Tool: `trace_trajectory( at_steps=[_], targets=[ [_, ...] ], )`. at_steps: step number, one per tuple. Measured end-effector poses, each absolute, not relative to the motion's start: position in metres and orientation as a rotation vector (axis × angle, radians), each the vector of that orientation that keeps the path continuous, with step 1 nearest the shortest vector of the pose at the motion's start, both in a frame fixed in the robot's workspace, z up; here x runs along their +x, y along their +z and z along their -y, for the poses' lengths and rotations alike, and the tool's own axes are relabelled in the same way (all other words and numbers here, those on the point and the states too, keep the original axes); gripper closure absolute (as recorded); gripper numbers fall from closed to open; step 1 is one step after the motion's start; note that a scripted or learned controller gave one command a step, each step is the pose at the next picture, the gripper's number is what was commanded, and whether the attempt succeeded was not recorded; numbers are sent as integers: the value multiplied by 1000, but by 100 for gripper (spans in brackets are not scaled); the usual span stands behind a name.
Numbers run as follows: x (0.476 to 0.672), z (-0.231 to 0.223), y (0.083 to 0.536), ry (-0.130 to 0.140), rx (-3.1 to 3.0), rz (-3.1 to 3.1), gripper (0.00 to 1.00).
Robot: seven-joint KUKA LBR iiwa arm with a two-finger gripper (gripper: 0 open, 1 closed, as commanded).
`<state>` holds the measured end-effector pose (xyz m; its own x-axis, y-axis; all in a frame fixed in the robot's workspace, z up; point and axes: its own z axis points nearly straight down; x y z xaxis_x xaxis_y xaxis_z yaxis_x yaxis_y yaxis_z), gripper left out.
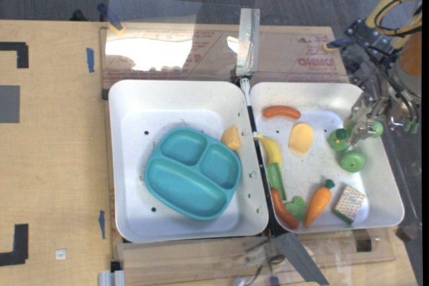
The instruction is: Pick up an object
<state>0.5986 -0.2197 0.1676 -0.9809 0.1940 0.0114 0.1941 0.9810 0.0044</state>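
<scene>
At right of frame the end effector (360,125), finger state indeterminable, hangs over the right bin (395,201), a green round object (352,160) lying just below it and another touching at its left.

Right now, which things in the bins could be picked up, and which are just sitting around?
Pickable items:
green ball
carrot
sausage
banana
yellow egg-shaped piece
patterned block
end effector close above the ball

Bystanders:
teal divided plate
left bin
right bin
</scene>
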Motion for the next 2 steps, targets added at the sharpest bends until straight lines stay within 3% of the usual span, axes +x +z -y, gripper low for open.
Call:
trace_trajectory(
  at_steps=[1,2],
  targets=[
    [565,207,89,-29,-359,3130,100],
    [588,190,275,2,-627,3101,100]
  ],
)
